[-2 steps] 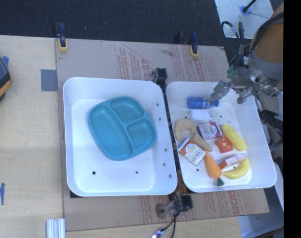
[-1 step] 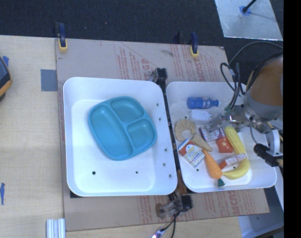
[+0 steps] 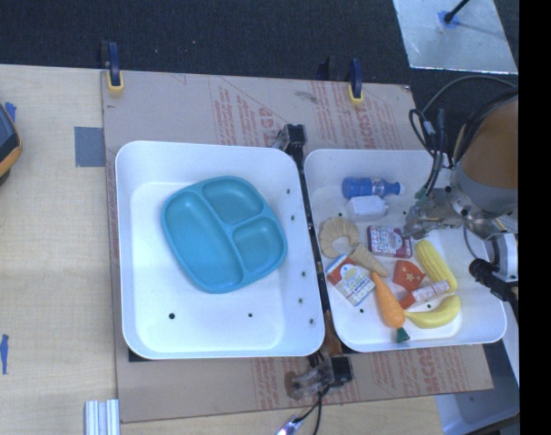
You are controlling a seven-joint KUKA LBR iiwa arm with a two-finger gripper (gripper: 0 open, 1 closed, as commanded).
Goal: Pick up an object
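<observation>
Camera view is looking down on two white bins sitting side by side on the bench. One blue divided plate point(image 3: 225, 232) is lying alone in the left bin point(image 3: 144, 324). Over in the right bin point(image 3: 475, 333), the toys are crowding together: one blue bottle point(image 3: 370, 188) lying flat near the far wall, one white piece point(image 3: 367, 208) just in front of it, one tan round item point(image 3: 338, 236), one carrot point(image 3: 390, 304), one corn cob point(image 3: 435, 265), one banana point(image 3: 436, 313) along the near side, and several small red-and-white packets point(image 3: 389, 241) between them; their exact count is hard to tell.

The arm point(image 3: 486, 157) is reaching in from the right, and the gripper point(image 3: 427, 217) is hanging over the bin's right half, just beside the packet and above the corn. Whether it is clenched or released, I cannot tell; nothing is showing clearly between its tips.
</observation>
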